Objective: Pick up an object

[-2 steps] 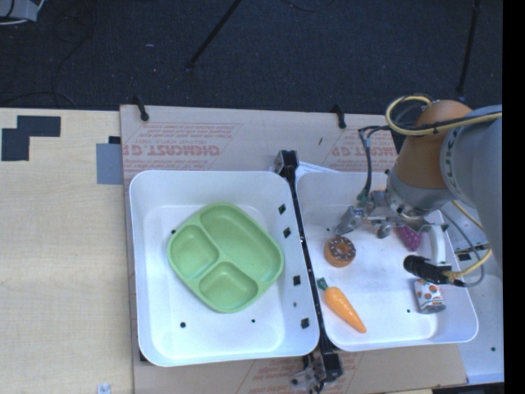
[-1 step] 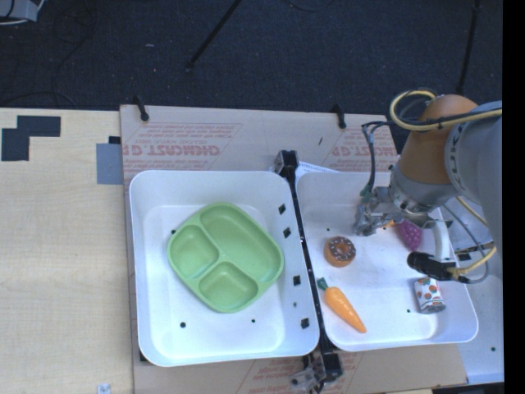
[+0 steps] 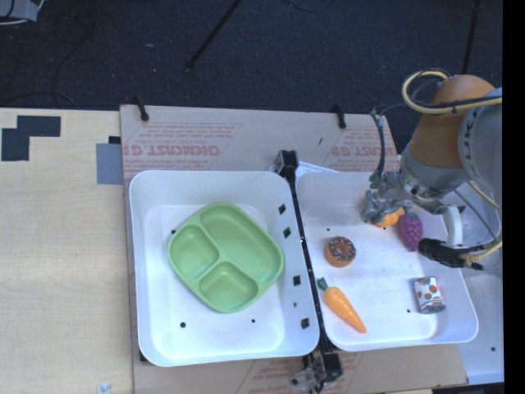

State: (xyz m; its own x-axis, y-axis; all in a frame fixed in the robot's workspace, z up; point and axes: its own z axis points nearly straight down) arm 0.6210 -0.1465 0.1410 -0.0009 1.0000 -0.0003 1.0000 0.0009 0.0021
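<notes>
My gripper [image 3: 379,210] is low in the right bin [image 3: 361,335], at its upper right part. A small orange-yellow object [image 3: 391,217] lies right at the fingers, and I cannot tell whether it is gripped. A purple grape bunch [image 3: 410,230] lies just right of it. Near the bin's middle sits a chocolate donut [image 3: 340,251]. An orange carrot [image 3: 344,306] lies toward the front left, and a small can [image 3: 428,294] stands at the front right.
The left bin [image 3: 156,335] holds a green divided plate [image 3: 225,256]. A black divider [image 3: 300,253] runs between the bins. The arm's grey body and orange band [image 3: 447,130] loom over the right bin's far corner, with a black cable [image 3: 449,254] beside the grapes.
</notes>
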